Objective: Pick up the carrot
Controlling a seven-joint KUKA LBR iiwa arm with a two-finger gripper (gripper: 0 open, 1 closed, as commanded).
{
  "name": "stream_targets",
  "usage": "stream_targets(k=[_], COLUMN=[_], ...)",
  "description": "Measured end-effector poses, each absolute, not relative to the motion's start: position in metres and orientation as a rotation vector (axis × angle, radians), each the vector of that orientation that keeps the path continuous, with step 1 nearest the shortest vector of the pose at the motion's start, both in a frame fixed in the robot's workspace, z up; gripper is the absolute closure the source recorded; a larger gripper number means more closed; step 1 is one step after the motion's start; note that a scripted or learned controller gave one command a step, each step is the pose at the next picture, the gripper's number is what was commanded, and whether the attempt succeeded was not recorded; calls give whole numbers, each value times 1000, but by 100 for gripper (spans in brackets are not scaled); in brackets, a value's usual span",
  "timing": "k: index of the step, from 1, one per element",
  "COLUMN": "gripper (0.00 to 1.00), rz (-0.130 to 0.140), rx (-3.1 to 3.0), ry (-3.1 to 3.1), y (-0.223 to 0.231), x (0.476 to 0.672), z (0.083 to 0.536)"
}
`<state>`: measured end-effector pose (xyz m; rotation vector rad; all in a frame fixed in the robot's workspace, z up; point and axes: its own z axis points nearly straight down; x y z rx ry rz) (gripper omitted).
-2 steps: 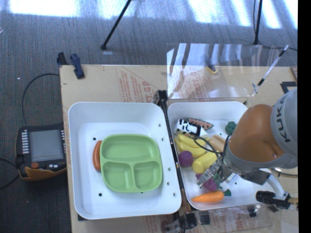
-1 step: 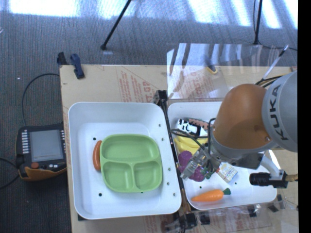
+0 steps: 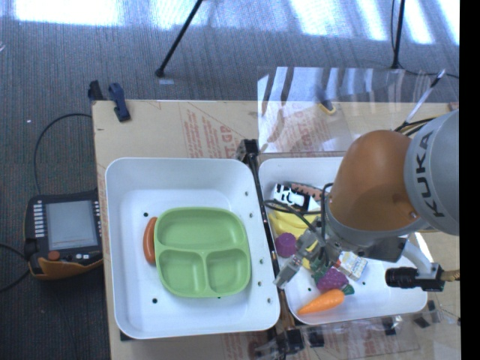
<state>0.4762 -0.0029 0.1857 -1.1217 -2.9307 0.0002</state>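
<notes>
Nearest to me, along the front of the right bin (image 3: 420,300), the carrot (image 3: 324,302) lies flat on the white floor, its orange body pointing left and its green top toward the right. Right behind it sits a purple toy (image 3: 331,280), touching or nearly touching the carrot's leafy end. The hand (image 3: 296,265) hangs just above and to the left of the carrot, close to the wall between the two bins; one grey finger (image 3: 287,271) slants down toward that wall. How far the fingers are parted I cannot tell from here, and nothing is visibly caught between them. The carrot lies apart from the hand on the bin floor.

In the left bin (image 3: 127,276) a green divided plate (image 3: 203,250) with three compartments takes up the middle, and an orange-red piece (image 3: 150,240) pokes out along its left edge.

Farther back in the right bin there is a round purple ball (image 3: 286,244), something yellow (image 3: 283,223) behind it, and a black-and-white item (image 3: 287,196) near the back wall. The arm's big orange band (image 3: 371,182) and grey body (image 3: 442,175) loom over that bin's right half.

Off the surface (image 3: 187,130) to the left, a control pendant (image 3: 66,231) lies on the carpet. A blue clamp (image 3: 118,100) grips the far left corner.
</notes>
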Motion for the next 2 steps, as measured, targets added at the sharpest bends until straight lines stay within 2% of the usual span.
stream_targets(k=[1,2], gripper=[0,0], rz=[-2,-4], rx=[-551,-149], ry=[-3089,-3134], y=[-44,-35], x=[476,476], z=[186,186])
